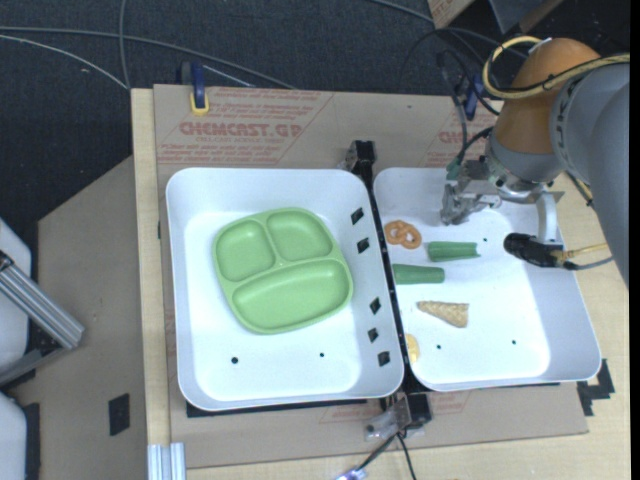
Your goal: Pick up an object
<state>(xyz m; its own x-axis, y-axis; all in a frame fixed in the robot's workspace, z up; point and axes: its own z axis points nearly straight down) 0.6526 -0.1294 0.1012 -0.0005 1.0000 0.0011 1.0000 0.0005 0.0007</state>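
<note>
A: Green is what catches your eye first: a three-part tray [283, 270] fills the middle of the left bin [190, 298], its two small wells toward 12 o'clock and the long one toward 6.

B: And the right bin [560, 328]?

A: You have small pieces there, all apart. A brown pretzel [402, 234] lies at about 10 o'clock. Just past it toward 3 is a short green pod [453, 252], tapered at one end. A second green piece [417, 274] lies below, against the left wall. A tan wedge [443, 312], pale and crumbly like a chip, sits near the centre toward 7 o'clock. A small yellow bit [412, 347] shows at the wall, toward 7.

B: Where is your gripper [462, 206]?

A: Low over the bin's 12 o'clock part, just above the pod, the grey arm [590, 118] coming from 2 o'clock. You cannot tell how wide its fingers stand; nothing shows between them.
</note>
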